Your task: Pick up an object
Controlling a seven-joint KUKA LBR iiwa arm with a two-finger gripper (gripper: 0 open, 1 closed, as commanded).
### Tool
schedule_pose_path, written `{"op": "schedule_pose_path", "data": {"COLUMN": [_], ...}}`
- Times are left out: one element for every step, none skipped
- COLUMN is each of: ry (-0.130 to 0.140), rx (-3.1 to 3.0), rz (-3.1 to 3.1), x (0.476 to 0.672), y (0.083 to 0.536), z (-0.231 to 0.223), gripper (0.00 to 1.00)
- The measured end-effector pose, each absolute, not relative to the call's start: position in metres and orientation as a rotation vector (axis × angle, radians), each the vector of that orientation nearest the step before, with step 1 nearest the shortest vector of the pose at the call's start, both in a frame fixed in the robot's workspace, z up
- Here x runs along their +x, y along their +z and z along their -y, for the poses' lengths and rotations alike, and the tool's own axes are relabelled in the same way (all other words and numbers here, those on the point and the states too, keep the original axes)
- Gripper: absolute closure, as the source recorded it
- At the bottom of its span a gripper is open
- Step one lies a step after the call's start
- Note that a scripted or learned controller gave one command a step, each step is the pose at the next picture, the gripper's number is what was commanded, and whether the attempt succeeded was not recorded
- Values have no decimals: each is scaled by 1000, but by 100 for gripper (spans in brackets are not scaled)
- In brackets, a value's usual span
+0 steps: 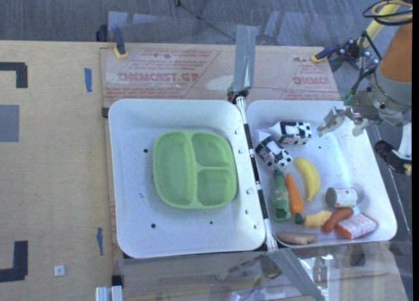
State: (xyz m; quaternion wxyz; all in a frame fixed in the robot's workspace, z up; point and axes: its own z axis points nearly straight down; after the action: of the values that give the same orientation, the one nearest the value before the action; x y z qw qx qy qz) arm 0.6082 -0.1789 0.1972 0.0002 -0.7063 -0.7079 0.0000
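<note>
Grey arm (391,90) with orange band, black cables, and seemingly metallic hand (342,120).

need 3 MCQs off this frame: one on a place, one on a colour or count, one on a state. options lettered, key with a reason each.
1. Where does the green divided plate lie?
A. In the left bin
B. In the right bin
C. On the bench outside both bins

2. What colour is the banana?
A. Red
B. Yellow
C. Blue

3. What state is the gripper in?
A. Clamped on the banana
B. Lifting the plate
C. Holding nothing, over the right bin's far end

Key:
1. A: the plate sits inside the left bin, alone on its floor.
2. B: the banana is plainly yellow, lying beside the orange carrot in the right bin.
3. C: nothing shows between the fingers, and the gripper sits near the far rim, close to a black-and-white cow toy.
</note>
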Motion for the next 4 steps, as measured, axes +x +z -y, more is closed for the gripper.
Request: {"op": "schedule_pose_path", "data": {"ry": [-7,-4,-8,-9], "rx": [-1901,-2033,-2022,-2037], "rz": [2511,2404,2414,2419], "x": [603,563,507,509], "y": [89,89,89,100], "z": [169,207,146,150], "gripper": [0,0,0,100]}}
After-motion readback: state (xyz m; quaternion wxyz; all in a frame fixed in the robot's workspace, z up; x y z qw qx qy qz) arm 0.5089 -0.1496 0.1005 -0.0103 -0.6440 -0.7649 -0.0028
